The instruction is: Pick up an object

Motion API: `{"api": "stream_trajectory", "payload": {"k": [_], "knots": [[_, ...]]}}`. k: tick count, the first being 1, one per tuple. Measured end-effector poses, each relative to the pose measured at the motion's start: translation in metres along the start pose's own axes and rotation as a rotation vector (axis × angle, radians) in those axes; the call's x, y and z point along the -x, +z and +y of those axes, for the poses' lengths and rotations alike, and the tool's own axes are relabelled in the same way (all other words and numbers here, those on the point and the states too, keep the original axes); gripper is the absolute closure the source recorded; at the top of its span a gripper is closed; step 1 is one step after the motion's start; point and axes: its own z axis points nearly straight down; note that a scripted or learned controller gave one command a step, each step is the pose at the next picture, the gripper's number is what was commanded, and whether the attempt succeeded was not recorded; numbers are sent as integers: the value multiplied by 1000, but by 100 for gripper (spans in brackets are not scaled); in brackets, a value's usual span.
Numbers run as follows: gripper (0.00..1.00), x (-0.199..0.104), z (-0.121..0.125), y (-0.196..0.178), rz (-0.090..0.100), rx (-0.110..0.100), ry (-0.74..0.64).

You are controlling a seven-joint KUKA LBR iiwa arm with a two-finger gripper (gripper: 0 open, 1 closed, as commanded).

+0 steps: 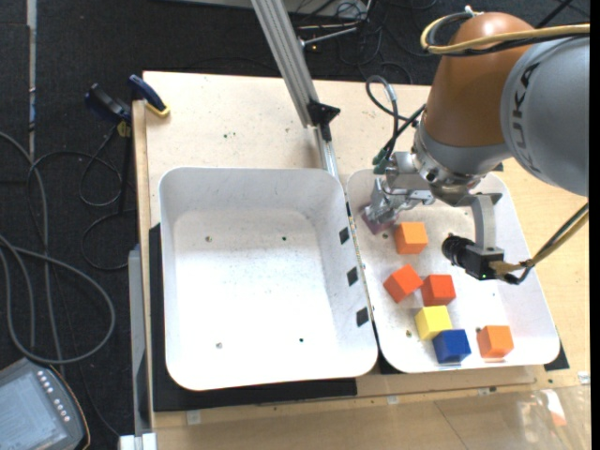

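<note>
A grey-and-orange arm (497,82) lowers its gripper (389,209) into the right bin (534,322), over a purplish object (378,219) near the back-left corner — whether the claw has clenched cannot be told. Orange, yellow and blue cubes (451,345) lie nearby.

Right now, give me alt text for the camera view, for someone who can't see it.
A grey and orange robot arm reaches over the right bin, its gripper low near a purplish object. Orange blocks, a yellow block and a blue block lie in that bin.
</note>
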Motion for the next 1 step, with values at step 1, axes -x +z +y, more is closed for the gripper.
{"api": "stream_trajectory", "payload": {"k": [1], "knots": [[100, -47, -18, 20, 0, -2, 1]]}}
